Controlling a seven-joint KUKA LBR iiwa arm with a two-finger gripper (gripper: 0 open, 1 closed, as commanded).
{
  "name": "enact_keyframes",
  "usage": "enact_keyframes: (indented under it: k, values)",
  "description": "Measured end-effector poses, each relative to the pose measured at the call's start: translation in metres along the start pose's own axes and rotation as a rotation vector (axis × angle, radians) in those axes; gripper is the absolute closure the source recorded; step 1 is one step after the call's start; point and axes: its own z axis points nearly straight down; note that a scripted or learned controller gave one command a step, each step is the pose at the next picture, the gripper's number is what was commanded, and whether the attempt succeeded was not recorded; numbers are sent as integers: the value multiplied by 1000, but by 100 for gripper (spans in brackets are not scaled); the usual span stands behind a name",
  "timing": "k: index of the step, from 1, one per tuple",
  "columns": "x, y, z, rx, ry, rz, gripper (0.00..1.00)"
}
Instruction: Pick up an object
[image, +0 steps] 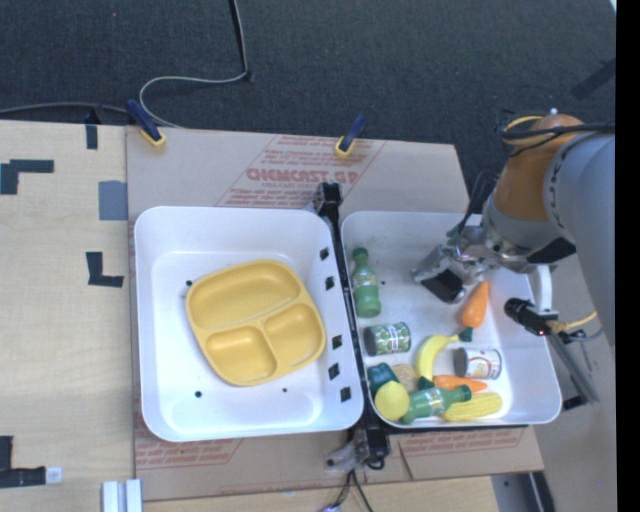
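Carrot (475, 304) lies beside pincer (441, 276); cardboard (290, 175) reads "CHEMCAST".

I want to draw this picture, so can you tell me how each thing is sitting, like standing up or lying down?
Yellow tray: flat in the left bin, right side up.
Green bottle: lying down in the right bin.
Can: on its side.
Banana: lying flat.
Carrot: lying loose, just below the end effector.
Corn: lying by the front wall.
Lemon: resting in the front corner.
End effector: low over the right bin, holding nothing I can see.
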Motion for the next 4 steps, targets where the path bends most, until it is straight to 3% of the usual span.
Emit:
enact_keyframes:
  k: [1,2,3,4]
  values:
    - [-23,-65,-1,-5,18,-9,0]
    - [11,-14,0,-3,1,-2,0]
    - [11,-14,-10,-3,1,-2,100]
    - [110,-6,-98,3,3,-2,100]
